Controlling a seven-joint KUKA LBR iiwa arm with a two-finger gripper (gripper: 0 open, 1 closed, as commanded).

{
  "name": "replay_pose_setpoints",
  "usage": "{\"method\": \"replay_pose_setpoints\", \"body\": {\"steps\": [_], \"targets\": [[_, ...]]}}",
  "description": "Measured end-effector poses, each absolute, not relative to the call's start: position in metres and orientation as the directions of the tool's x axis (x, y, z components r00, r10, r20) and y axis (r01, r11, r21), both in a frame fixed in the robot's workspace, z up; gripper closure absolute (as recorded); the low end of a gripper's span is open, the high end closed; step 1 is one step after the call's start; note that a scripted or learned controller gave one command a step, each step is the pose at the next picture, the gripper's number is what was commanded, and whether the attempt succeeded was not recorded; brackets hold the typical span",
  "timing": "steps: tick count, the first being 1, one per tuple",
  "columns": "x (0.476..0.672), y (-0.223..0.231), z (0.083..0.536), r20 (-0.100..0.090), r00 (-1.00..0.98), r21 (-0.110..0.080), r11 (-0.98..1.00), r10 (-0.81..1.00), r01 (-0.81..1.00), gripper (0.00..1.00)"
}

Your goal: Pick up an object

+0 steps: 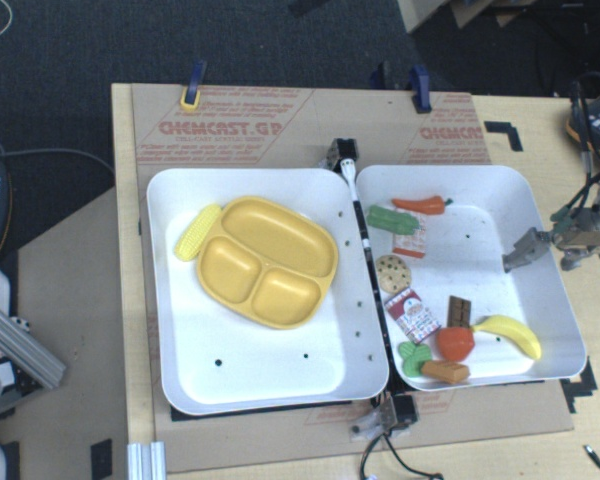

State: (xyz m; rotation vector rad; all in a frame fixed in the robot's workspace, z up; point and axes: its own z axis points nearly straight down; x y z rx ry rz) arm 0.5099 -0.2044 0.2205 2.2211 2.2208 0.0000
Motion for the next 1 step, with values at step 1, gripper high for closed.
{"method": "replay_pose_setpoints", "body": {"steps": [1], "targets": [[0.5068,-0.2036,0.1775,0.002,0.0,-0.005,0.0,1.0,1.0,0.0]]}}
